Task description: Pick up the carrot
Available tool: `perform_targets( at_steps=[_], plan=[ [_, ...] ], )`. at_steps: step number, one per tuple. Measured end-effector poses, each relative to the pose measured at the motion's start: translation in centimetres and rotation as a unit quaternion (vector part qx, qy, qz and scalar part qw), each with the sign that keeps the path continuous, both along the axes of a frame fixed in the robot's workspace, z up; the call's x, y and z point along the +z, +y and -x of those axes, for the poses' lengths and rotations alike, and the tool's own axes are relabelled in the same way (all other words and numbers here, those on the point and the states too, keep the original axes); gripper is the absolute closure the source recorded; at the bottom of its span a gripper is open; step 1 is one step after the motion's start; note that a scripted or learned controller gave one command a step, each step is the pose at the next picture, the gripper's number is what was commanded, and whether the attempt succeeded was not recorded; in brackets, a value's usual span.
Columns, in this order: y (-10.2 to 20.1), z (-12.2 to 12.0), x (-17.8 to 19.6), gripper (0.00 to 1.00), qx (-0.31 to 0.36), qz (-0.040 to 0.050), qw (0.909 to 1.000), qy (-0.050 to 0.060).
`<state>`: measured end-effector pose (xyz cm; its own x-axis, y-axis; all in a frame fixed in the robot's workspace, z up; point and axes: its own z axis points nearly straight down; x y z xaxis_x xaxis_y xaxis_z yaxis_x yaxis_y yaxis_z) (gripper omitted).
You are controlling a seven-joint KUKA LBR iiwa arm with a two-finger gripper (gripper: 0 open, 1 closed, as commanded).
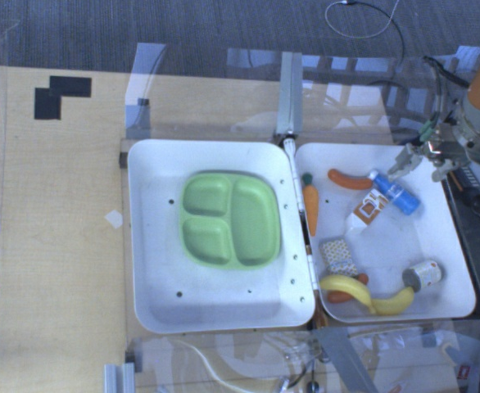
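The carrot (310, 206), orange with a green top, lies along the left wall of the right bin (461, 289), pointing toward the front. My gripper (421, 164) hangs over that bin's far right corner, well to the right of the carrot. Its fingers (404, 161) are spread open with nothing between them. Just below and left of the gripper lies a blue bottle (396, 193).
In the right bin there are also an orange-red sausage (350, 180), a white and brown tube (367, 211), a patterned packet (338, 256), a banana (369, 295) and a small can (425, 275). The left bin (154, 244) holds a green divided plate (228, 219).
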<state>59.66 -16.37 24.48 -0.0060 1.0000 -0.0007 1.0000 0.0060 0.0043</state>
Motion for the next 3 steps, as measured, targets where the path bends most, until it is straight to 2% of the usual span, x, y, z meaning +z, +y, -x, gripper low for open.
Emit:
perform_targets(
  at_steps=[1,2,3],
  plan=[
    [13.4,0.0,-6.0,0.0,-0.079,-0.0009,0.9968,0.001],
    [8.0,2.2,-12.9,0.0,-0.116,0.0007,0.993,-0.019],
    [8.0,2.0,-11.7,1.0,-0.116,0.0014,0.993,-0.021]
  ],
)
